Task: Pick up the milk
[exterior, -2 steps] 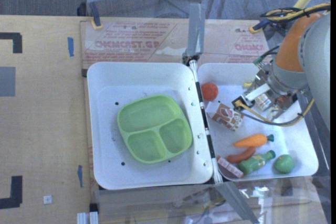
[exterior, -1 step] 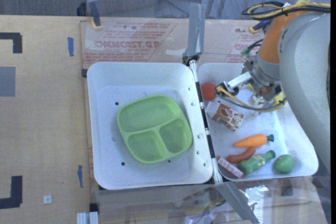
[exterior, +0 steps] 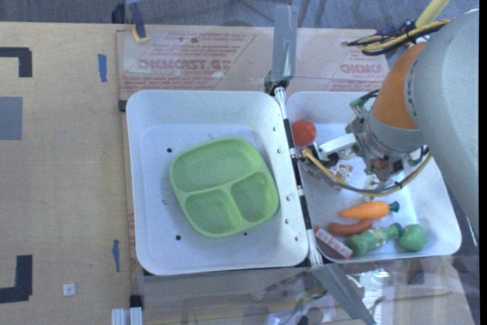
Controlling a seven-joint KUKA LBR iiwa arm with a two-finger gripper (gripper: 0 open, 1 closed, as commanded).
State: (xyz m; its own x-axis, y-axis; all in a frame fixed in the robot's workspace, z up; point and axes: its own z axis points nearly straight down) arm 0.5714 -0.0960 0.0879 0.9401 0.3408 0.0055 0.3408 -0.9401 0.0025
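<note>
Nearest the camera, along the right bin's front wall, lie a green bottle, a green round fruit, a red sausage-like piece and a carrot; any of these could be taken by mistake. Farther back the gripper hangs over the bin's middle, its opening hidden by wrist and cables, so its state cannot be told. The milk cannot be identified; it may lie beneath the wrist. A blind closure risks missing it. A tomato sits beyond, by the divider. The left bin holds a green divided plate.
</note>
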